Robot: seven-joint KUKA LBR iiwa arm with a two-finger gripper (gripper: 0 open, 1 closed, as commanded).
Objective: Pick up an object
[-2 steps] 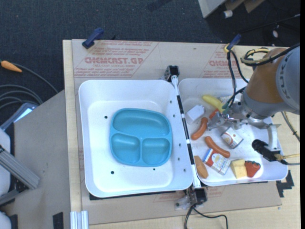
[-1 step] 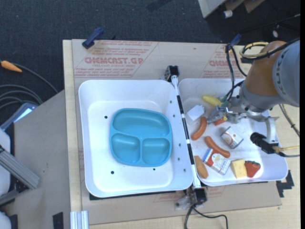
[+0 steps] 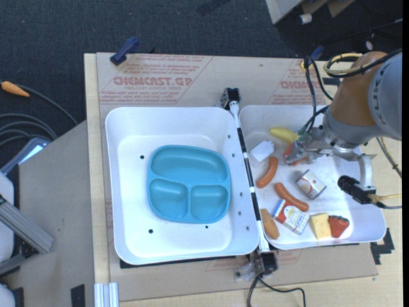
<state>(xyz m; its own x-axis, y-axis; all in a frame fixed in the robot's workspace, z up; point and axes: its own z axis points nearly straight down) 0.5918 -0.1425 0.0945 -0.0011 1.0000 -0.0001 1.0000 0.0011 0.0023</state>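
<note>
My gripper [image 3: 295, 152] hangs low over the back half of the right bin [image 3: 370, 232], with the arm coming in from the right. Just behind it lies a yellow banana [image 3: 282, 133], and a white block [image 3: 262, 151] sits to its left. An orange sausage [image 3: 268, 171] lies in front and to the left. A small can [image 3: 311, 184] lies just in front of the gripper. I see nothing clearly held.
Toward the front of the right bin lie a second sausage [image 3: 291, 196], a small carton [image 3: 293, 217], a bread roll [image 3: 269, 224], a cheese wedge [image 3: 320, 226] and a red piece [image 3: 340, 223]. The left bin [image 3: 124, 171] holds a blue divided plate [image 3: 189, 183].
</note>
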